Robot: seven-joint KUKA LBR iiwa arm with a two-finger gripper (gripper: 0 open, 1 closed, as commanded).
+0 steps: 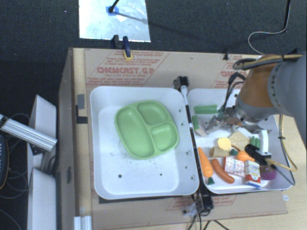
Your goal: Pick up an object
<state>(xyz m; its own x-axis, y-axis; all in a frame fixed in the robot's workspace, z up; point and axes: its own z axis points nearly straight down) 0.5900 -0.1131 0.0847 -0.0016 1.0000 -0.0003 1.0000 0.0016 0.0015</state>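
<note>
My gripper [214,124] hangs low over the back left of the right bin [277,189], just below a green cylinder [205,109] lying along the bin's back wall. I see nothing held in it. In front of it lie a yellow round piece [224,143], a tan cracker [238,139] and a tan block [219,152]. Nearer the front are a carrot [205,163], a red sausage [223,172], a red and white box [234,166], a small red carton [252,172] and a purple piece [268,174].
The left bin [103,143] holds a green divided plate [146,128]. A black divider bar [188,123] runs between the two bins. A green and white item [264,141] lies by the right bin's right side. The arm [268,90] crosses over that bin's back right corner.
</note>
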